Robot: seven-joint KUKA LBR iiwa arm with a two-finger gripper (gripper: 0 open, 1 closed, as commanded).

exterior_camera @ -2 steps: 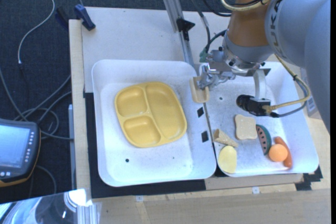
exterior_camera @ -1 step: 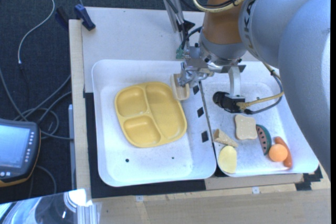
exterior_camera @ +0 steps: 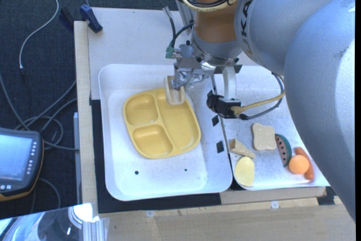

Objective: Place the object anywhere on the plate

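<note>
Hand [exterior_camera: 175,87] poised at the plate's [exterior_camera: 162,122] upper rim, fingers' state impossible to tell; toy foods [exterior_camera: 263,136] well right of it.

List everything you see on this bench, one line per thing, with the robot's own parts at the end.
bins: two, white, side by side on the bench.
plate: one, yellow, three compartments, in the left-hand bin.
bread slice: one, tan, in the right-hand bin.
cheese wedge: one, pale yellow, right-hand bin, beside the bread slice.
pale round piece: one, cream yellow, at the right-hand bin's near edge.
watermelon slice: one, red with a green rind, right-hand bin.
orange: one, orange, right-hand bin.
carrot: one, orange-red, partly behind the orange.
tablet: one, orange-edged, at the view's left, off the bench.
arm: one, grey with an orange band, reaching in from the right.
gripper: one, over the plate's far edge.
</note>
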